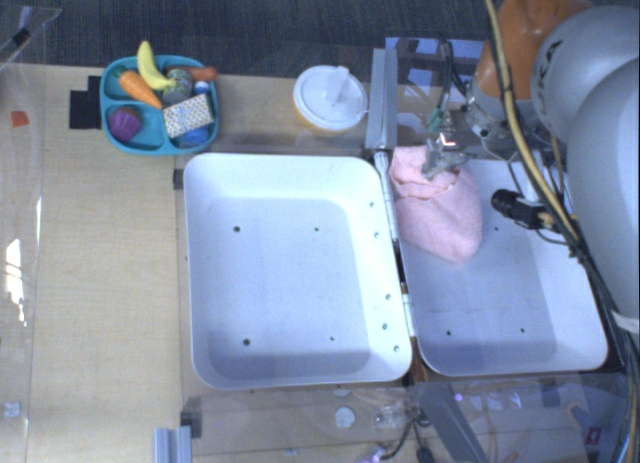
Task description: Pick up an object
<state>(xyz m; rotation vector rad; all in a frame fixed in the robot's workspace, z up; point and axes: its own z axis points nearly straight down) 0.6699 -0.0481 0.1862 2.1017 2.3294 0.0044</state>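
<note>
Your cloth (440,213) is a pink, crumpled piece lying in the right bin (520,321), up in its far-left corner, with one edge against the wall beside the divider between the bins. Its long axis runs at a slant from the far-left corner toward the near right, and the broader, rounder end points toward the middle of the bin, while the narrower end is bunched up at the corner. The gripper (437,163) is down on that bunched far end, and you can see a fold of pink fabric pinched between its fingertips, so it is clamped on the cloth. The rest of the cloth rests on the bin floor. Above it, the grey arm (590,81) comes in from the right, with the orange band (525,21) and yellow and black cables looping beside it. To the left, the left bin (290,271) sits just beside the right one. Beyond it on the bench (90,281) you have a white lid (330,97) and, farther left, a blue tray (160,103) of toy food, including a banana (152,67) and a carrot (138,88).
</note>
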